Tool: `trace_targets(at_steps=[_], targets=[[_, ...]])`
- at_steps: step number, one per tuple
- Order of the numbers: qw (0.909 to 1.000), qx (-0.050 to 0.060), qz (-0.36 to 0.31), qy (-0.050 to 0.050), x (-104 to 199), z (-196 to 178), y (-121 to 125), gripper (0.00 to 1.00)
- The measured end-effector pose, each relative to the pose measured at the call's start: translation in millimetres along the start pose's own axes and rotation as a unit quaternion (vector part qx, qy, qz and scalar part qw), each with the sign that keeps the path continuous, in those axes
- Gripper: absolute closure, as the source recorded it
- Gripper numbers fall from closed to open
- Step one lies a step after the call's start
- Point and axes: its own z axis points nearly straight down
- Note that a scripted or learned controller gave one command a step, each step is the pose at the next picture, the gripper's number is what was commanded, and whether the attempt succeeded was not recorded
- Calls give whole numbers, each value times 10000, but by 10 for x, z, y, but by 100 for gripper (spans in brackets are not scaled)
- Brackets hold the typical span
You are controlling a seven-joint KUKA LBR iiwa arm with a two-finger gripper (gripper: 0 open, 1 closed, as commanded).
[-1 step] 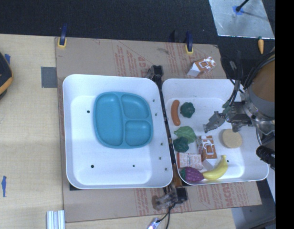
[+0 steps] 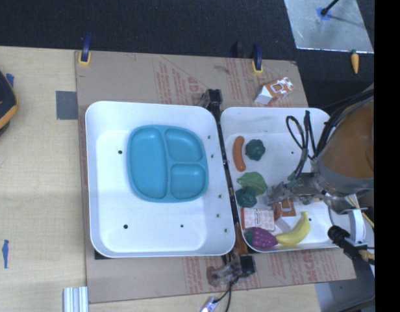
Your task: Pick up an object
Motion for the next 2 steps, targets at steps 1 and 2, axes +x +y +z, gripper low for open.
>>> trace_targets(at_steps=[1, 2], targets=[[10000, 6, -17, -5, -9, -101, -1, 100], [10000, -7, -5, 4, 736, -1004, 214, 100]])
